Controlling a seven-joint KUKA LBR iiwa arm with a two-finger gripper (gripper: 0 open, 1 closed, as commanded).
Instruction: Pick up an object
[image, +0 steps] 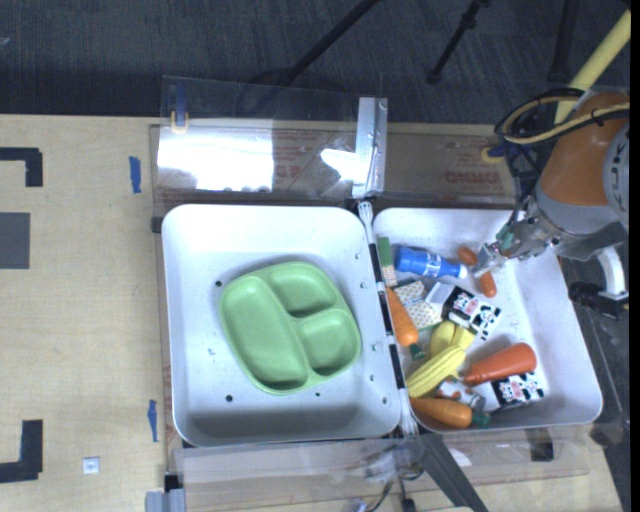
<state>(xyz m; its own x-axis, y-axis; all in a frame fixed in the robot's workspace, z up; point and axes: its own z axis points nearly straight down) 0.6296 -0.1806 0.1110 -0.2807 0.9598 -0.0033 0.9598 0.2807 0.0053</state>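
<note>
The left bin (185, 300) sits well to the left of the jaws and holds a green divided plate (290, 325), lying flat with three compartments, far from the gripper and across the ridge where the two bins meet. Past that ridge, the right bin (570, 340) carries a heap of small toys. Nearest the ridge, an orange carrot (402, 318) lies slanted, well left of and below the jaws. A blue bottle (425, 263) rests on its side left of the jaws, close to level with them, its cap end pointing toward them. Below and left of the jaws sits a black-and-white patterned block (472, 312), and lower still a yellow banana (440, 365) leans against a larger orange carrot (500, 363); a second black-and-white block (520, 389) and another carrot (442, 411) lie along the bin's near edge, all well below the jaws. A small orange piece (487, 283) lies just below the fingertips, and another one (467, 257) just to their left. The gripper (500, 250) hangs low over the upper right part of this bin, the grey arm with its orange band (580, 165) rising behind it to the right. Whether the jaws stand wide or narrow cannot be told; nothing is seen between them.
</note>
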